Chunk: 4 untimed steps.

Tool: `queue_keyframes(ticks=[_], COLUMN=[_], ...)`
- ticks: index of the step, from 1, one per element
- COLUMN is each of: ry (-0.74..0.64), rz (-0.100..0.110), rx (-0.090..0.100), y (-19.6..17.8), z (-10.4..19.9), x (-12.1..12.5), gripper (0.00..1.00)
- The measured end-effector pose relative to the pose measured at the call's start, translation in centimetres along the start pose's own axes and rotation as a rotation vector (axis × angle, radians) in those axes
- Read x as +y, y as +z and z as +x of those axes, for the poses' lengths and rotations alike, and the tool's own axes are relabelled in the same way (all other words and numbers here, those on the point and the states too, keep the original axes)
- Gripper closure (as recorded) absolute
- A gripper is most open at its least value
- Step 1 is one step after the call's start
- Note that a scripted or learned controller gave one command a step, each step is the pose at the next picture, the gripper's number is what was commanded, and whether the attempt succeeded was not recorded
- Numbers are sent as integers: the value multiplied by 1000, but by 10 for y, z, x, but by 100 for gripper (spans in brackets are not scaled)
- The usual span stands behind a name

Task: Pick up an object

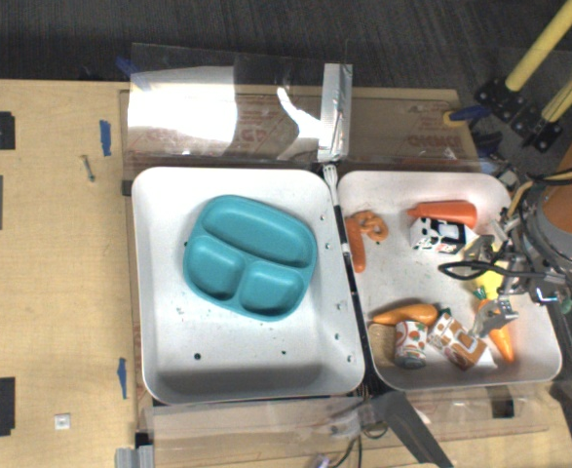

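Listing contents of bench: two shallow white bins side by side on a tan wooden top.
Left bin: smooth white plastic, rounded corners, a few dark specks on the floor; wide bare margin along its near and left sides.
Teal tray: matte plastic, rounded, three compartments; lies tilted in the left bin's middle, apart from every wall.
Right bin: same white plastic; bare floor through its centre, objects crowded toward the far, right and near edges.
Orange squiggle toy: curled, rubbery-looking; near the dividing wall, far-left part of the right bin.
Orange-red flat piece: elongated, smooth; close to the far wall.
Black-and-white item: patterned, small; just beside the orange-red piece, on its near side.
Orange carrot-shaped toy: glossy, tapered; near-left area, touching the patterned can.
Patterned can: cylindrical, red-and-white print; close to the near wall.
Patterned carton: boxy, similar print; just beside the can.
Gripper: metallic, dark cabling above it; low over the right bin's right side, beside the carton and a small orange cone.
Grip state: cannot tell; nothing visibly held.
Arm: grey with orange band, entering over the right rim.
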State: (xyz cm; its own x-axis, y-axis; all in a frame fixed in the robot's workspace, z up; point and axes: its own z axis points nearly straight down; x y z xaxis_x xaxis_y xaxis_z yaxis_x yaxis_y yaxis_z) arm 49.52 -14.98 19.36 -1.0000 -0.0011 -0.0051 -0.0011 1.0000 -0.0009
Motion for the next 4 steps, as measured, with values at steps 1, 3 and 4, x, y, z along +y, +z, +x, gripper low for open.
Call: queue_keyframes(ticks=[1,3,4], ry=[52,-217,-317], rz=[1,1,1], rx=[-5,-3,-3], y=[93,69,76], z=[4,-5,-12], x=[-63,-72,-72], gripper=[0,0,0])
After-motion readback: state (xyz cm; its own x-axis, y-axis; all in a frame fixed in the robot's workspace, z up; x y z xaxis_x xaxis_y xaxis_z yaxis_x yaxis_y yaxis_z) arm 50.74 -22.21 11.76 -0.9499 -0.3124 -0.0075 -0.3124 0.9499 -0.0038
